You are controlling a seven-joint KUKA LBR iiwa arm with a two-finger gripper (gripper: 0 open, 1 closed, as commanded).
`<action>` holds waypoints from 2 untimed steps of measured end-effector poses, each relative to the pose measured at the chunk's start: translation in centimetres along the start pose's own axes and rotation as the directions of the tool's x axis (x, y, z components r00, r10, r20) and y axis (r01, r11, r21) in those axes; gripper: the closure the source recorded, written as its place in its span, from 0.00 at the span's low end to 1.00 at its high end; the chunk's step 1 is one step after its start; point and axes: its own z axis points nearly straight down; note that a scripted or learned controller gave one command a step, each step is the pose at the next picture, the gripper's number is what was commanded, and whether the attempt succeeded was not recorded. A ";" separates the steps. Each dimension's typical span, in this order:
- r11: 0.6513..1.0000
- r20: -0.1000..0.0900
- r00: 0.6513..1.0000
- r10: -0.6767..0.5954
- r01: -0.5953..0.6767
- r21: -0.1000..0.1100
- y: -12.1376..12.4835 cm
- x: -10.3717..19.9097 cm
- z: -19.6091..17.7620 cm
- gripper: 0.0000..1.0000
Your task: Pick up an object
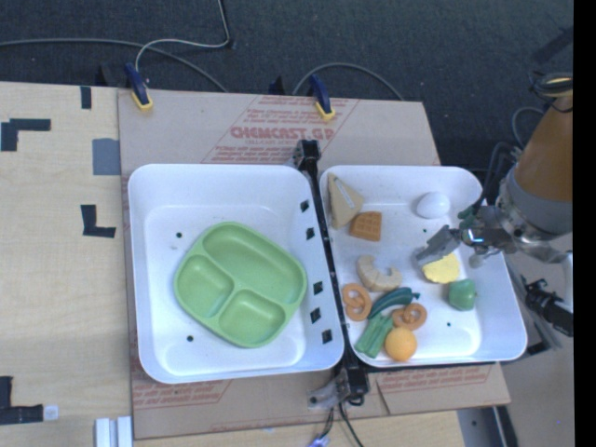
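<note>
The gripper (445, 247) is low in the right bin (507, 338), just above the yellow wedge (443, 269); whether it is released or clenched cannot be told. The wedge lies near the bin's right wall, beside the green ball (462, 294), with the white egg (432, 205) farther back. Centre over the wedge, descend straight, and keep clear of ball and wall. Lift only once the wedge sits firmly gripped.

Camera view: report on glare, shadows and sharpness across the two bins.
Camera view: even, soft light; the white bins are bright, nearly washed out; faint shadow under the green tray; the gripper looks slightly blurred; small food items are soft in detail.
</note>
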 end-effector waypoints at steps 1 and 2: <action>1.000 -0.002 1.000 0.001 -0.001 0.004 0.1 4.1 14.7 0.00; 1.000 0.002 1.000 -0.001 0.001 -0.008 10.1 1.3 16.7 0.00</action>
